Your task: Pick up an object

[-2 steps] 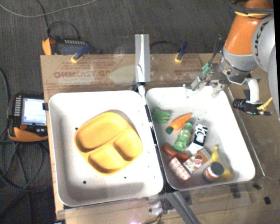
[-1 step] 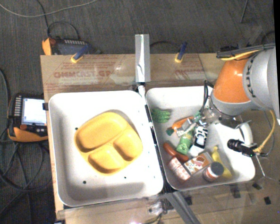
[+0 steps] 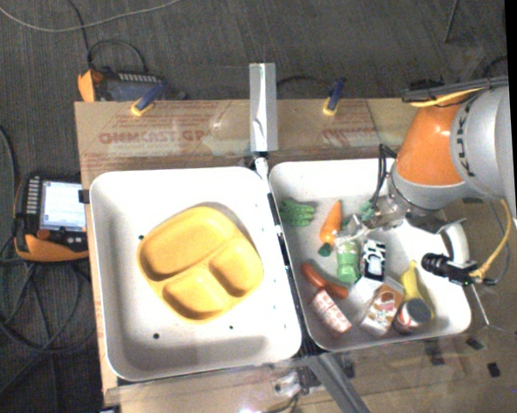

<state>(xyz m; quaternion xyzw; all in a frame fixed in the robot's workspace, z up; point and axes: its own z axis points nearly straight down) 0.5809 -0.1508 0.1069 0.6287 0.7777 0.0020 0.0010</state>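
Objects to pick: a jumble of small items lies in the right bin (image 3: 283, 178), none of them lifted clear of it.
Gripper: the gripper (image 3: 370, 223) reaches down into the middle of the right bin from the arm's grey wrist; its tip sits among crumpled clear wrapping, and whether it is spread or pinched together cannot be told.
Arm: the grey arm (image 3: 490, 143) with its orange band (image 3: 434, 151) comes in from the right, above the bin's upper right corner.
Carrot: an orange carrot (image 3: 330, 222) lies tilted just left of the gripper, close beside it.
Green bottle: a small green bottle (image 3: 346, 259) stands just below the carrot, near the gripper's tip.
Black-and-white item: a small black-and-white packet (image 3: 374, 259) lies directly below the gripper, beside the green bottle.
Green leafy piece: a green leafy toy (image 3: 297, 212) rests near the bin's left wall, left of the carrot.
Red sausage: a red sausage shape (image 3: 325, 282) lies slanted below the green bottle.
Cans and cartons: a small can (image 3: 331, 312), a carton (image 3: 383, 308) and a round tin (image 3: 411, 316) line the bin's lower edge.
Banana: a yellow banana (image 3: 411, 281) lies above the round tin.
Left bin: the left bin (image 3: 118, 341) holds a yellow divided tray (image 3: 201, 261), well apart from the gripper.
Bench: brown cardboard (image 3: 175, 132) covers the bench behind both bins.
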